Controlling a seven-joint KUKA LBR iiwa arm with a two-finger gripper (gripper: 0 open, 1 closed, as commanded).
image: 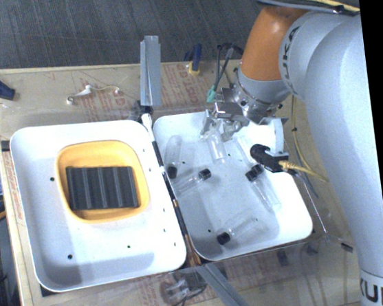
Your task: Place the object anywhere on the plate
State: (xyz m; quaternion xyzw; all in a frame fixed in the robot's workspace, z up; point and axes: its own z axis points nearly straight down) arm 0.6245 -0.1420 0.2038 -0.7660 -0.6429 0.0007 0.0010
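Wooden surface [65,81] is carrying two white bins side by side. Left bin [38,202] is holding the yellow plate [98,153], with a dark ribbed insert [102,187] sitting on it. Right bin [296,219] is holding several clear vials with black caps, lying scattered: one [173,159] near the divider, one [193,180] mid-bin, one [237,230] toward the front, one [261,185] toward the right. Hand [217,126] is hovering over the bin's rear; cannot tell whether it is parted or closed. Judgement: vials are looking light, rigid, slippery, prone to rolling; gripping mid-barrel across the width seems safest.
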